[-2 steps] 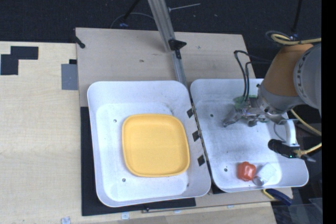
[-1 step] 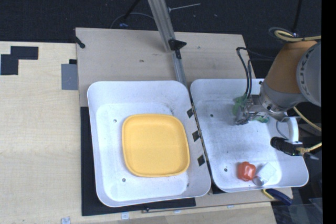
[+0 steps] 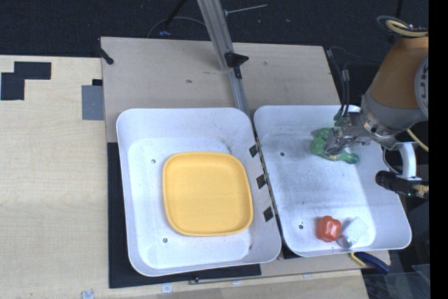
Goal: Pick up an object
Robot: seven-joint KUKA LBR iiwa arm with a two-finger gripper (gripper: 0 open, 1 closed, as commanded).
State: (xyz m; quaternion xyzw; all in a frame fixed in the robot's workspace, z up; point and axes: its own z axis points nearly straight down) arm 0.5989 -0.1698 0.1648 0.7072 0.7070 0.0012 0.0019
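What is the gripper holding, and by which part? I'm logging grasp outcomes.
Cannot be told: the gripper is down on the green object in the right bin, but no hold shows.

Two white bins sit side by side on the desk (image 3: pixel 175 73). The left bin (image 3: pixel 133 129) holds a yellow plate (image 3: pixel 207 193). In the right bin (image 3: pixel 301 220), the gripper (image 3: pixel 341 140) is down on a green toy (image 3: pixel 329 145) near the far edge; a red object (image 3: pixel 327 227) lies near the front corner
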